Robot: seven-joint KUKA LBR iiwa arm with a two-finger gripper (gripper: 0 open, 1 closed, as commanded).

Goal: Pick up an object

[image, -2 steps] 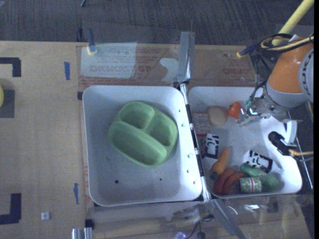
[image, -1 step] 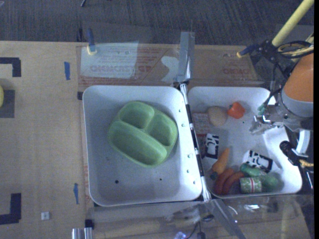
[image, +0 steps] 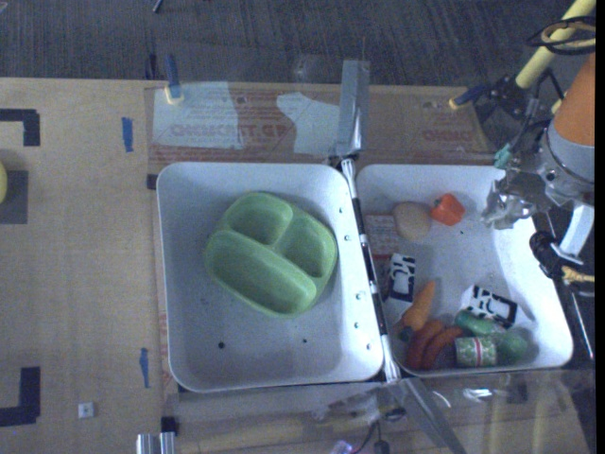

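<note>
Two white bins, one green divided tray (image: 272,252), several small objects.
Tray lies in the left bin (image: 189,348); right bin (image: 558,348) holds toy carrot (image: 421,303), orange piece (image: 448,209), beige lump (image: 412,221) (others blurred); gripper (image: 506,206) above its far corner, grip unreadable.

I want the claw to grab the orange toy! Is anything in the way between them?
No. In the camera view, only bare white bin floor lies between the claw and the orange toy.

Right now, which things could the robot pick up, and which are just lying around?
Could be picked up: orange toy, tan ball, carrot, green can, black-and-white blocks.

Just lying around: green divided plate, blue tape, cardboard.
</note>
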